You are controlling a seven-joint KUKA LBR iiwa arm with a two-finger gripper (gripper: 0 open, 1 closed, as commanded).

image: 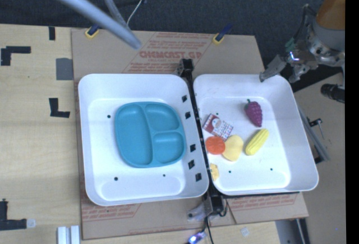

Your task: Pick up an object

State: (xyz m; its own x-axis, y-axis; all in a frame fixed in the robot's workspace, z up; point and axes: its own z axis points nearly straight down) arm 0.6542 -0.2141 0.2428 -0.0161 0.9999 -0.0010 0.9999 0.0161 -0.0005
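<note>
Right bin (280, 181), near edge to far: small yellow piece (213, 171) at the near left corner, touching the wall. Mid-left cluster: orange round fruit (215, 145) touching yellow lemon-like fruit (233, 147); corn cob (257, 141) just beside, tilted. Red-and-white packet (217, 125) beyond them. Purple grape bunch (254, 113) farthest. Left bin (101, 181): blue divided plate (150, 133), centred. Claw (268, 74): above the right bin's far right corner, holding nothing; finger state cannot be told.

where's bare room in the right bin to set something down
Free patches: the right bin's floor along its near wall, below the corn, and the far strip above the grapes. It is crowded at centre-left: the small carton, orange piece and yellow piece cluster together.
</note>
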